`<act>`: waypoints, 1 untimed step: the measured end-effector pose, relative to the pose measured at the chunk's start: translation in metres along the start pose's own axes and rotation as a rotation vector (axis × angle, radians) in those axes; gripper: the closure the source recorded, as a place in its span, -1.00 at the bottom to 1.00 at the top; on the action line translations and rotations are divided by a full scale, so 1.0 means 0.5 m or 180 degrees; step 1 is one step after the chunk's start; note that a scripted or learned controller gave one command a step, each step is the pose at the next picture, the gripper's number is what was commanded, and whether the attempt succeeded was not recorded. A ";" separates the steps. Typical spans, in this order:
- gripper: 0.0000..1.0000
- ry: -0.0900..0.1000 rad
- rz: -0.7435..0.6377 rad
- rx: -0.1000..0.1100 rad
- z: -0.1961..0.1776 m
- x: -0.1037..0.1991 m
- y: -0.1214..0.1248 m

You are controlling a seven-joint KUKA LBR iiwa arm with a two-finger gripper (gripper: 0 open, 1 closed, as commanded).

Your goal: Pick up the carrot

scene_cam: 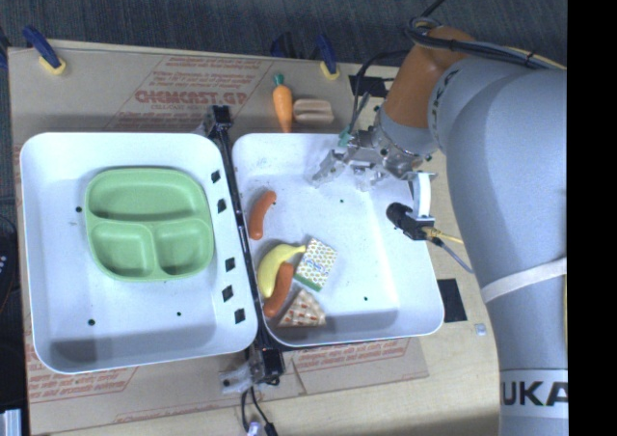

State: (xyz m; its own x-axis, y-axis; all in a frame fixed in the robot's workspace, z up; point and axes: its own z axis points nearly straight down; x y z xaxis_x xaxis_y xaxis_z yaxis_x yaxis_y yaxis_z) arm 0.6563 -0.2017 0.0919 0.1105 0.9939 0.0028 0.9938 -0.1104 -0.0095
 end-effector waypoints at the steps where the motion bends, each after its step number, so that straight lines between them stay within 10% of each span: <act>1: -1.00 -0.0008 0.0382 -0.0024 -0.120 0.000 0.000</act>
